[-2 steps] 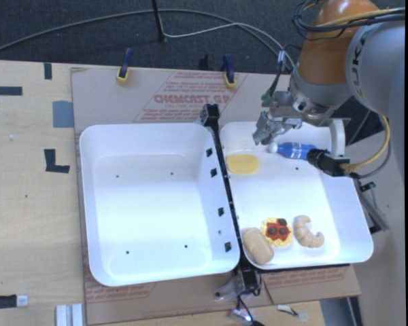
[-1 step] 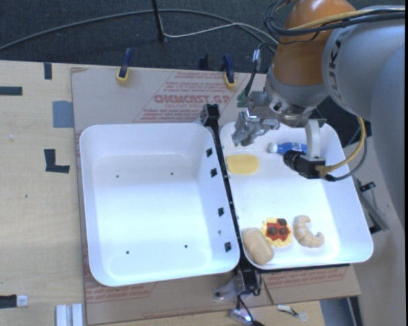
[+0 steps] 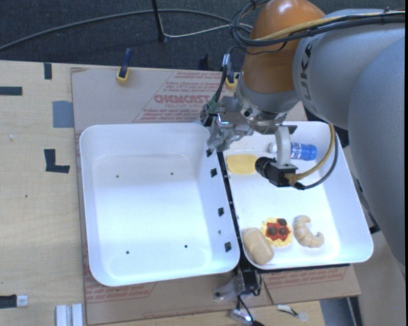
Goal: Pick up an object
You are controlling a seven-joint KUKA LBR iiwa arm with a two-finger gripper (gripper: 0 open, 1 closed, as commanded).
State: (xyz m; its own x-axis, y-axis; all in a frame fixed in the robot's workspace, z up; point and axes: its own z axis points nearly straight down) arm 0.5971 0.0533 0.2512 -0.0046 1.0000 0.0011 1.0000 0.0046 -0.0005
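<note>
My gripper (image 3: 217, 133) hangs under the orange-banded wrist, over the top end of the divider between the two white bins. Just to its right, in the right bin (image 3: 347, 202), lies a flat yellow piece (image 3: 241, 164). A small clear bottle with a blue label (image 3: 302, 151) lies further right, partly behind the black fitting on the arm. Near that bin's front edge sit a tan bread roll (image 3: 257, 246), a small tart with red berries (image 3: 277, 230) and a pale croissant-shaped piece (image 3: 307, 231). Nothing shows held in the gripper.
The left bin (image 3: 95, 182) stands beside the right one, their rims meeting at a divider with black clips (image 3: 221, 211). The grey arm covers the upper right. Cardboard lies under the bins, with a yellow clamp (image 3: 124, 75) at its far edge.
</note>
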